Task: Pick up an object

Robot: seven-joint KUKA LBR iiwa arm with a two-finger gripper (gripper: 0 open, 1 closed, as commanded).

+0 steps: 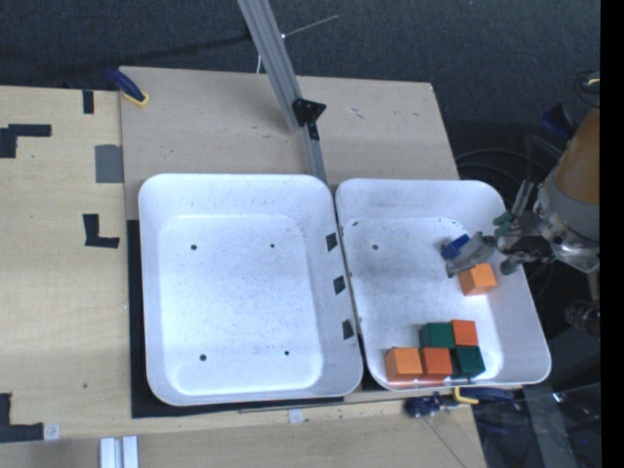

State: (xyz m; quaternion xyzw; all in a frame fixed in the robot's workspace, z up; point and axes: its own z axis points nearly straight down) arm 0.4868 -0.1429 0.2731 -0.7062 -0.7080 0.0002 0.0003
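Two shallow white bins side by side on the counter (390,115); left bin (234,193) bare of blocks, right bin (419,195) carrying all of them. Arm (575,183) reaching in over the right bin's far edge, hand (475,253) low by the right wall, tips close above an orange block (479,280) lying alone in the upper right part. Something blue (455,246) right at the tips, too blurred to name. Cannot tell how far the hand is parted, nor whether anything sits between the tips; the orange block looks to lie just below and apart, not gripped. Near the front rim, a tight cluster (436,351): orange, green, orange, dark green pressed together, well apart from the lone one. Likely trouble from here: closing beside the block and nudging it against the sloping wall, or pinching a corner so it twists out on the lift. Cause: offset between tips and block, plus little room beside the wall
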